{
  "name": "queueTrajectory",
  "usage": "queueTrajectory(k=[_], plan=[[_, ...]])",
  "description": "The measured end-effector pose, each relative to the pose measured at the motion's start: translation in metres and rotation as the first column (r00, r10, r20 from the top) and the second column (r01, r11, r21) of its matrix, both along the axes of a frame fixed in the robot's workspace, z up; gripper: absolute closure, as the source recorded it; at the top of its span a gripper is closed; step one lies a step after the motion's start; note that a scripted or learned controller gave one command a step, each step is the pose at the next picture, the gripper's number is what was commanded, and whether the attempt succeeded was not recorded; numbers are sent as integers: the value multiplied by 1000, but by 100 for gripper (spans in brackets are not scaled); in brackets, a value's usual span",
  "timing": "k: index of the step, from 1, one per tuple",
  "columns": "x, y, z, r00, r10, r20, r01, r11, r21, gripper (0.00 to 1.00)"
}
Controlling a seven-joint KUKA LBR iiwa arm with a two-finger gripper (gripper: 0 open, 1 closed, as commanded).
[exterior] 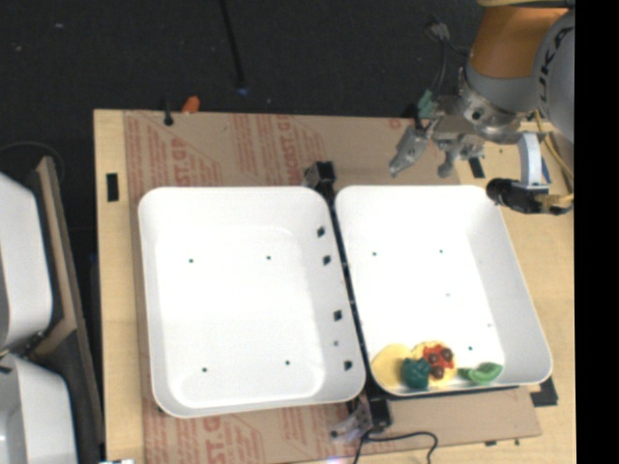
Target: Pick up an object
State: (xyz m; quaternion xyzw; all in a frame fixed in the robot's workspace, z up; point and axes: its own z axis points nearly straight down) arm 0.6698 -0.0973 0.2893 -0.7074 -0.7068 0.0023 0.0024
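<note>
gripper (426,162) spread open above right bin (484,220), toys (435,363) at its near edge, red print on board (232,153) unreadable

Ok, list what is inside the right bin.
The right bin holds a small cluster at its near edge: yellow piece, teal piece, red piece, green piece. Anything beneath them is covered.

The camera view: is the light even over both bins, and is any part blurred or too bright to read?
Camera view: both bins are lit bright and nearly blown out, the left bin showing only a faint shading inside; the small objects at the right bin's near edge are soft and hard to identify; the gripper looks slightly blurred; the background beyond the bench is dark.
</note>
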Motion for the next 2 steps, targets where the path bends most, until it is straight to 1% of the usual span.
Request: queueTrajectory(k=[1, 2], plan=[[1, 0, 5, 1000, 0, 8, 0, 1000, 0, 0], [2, 1, -58, 1000, 0, 2, 0, 1000, 0, 0]])
